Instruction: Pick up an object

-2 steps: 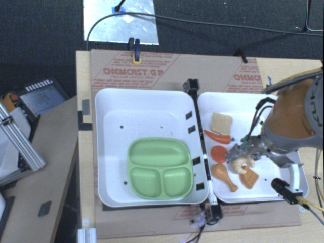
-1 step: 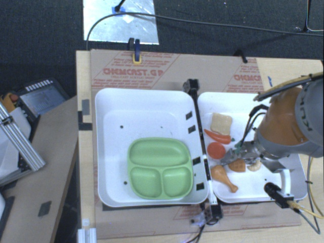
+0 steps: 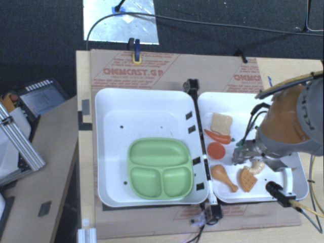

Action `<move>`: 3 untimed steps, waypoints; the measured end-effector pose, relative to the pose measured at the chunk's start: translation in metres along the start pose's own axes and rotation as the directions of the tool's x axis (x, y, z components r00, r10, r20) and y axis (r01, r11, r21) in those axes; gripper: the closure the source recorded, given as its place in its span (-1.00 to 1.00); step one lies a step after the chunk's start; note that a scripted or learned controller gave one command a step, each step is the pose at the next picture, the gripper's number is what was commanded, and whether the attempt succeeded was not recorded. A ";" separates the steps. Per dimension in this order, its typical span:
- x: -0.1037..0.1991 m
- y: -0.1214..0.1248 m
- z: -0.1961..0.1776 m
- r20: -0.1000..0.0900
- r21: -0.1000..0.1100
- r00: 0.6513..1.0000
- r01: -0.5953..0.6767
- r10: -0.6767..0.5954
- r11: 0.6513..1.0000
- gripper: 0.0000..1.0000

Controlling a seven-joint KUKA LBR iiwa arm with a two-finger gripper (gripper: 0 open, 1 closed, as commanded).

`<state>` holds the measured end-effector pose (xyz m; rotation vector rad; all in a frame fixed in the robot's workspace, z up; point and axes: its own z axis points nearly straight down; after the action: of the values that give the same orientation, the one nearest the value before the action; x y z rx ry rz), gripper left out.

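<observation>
Now | gripper (image 3: 246,155) low in right bin (image 3: 238,196) | beside waffle piece (image 3: 247,179)

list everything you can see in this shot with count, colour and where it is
bins: 2, white, side by side on the bench
divided plate: 1, green, left bin, near front
bread slice: 1, tan, right bin, rear
chili pepper: 1, red-orange, right bin, below the bread
tomato: 1, red, right bin, middle
drumstick: 1, brown, right bin, front
waffle piece: 1, orange-brown, right bin, front, right of the drumstick
arm: 1, grey with orange band, over right bin
gripper: 1, dark, above the waffle piece
</observation>
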<state>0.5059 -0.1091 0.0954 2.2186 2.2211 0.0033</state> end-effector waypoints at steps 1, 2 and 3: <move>-0.005 0.005 -0.044 0.001 -0.003 1.000 0.002 -0.002 1.000 1.00; -0.009 0.013 -0.090 0.002 -0.003 1.000 0.002 -0.002 1.000 1.00; -0.009 0.015 -0.139 0.002 -0.004 1.000 0.003 -0.003 1.000 1.00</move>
<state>0.5202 -0.1181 0.2349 2.2121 2.2217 0.0062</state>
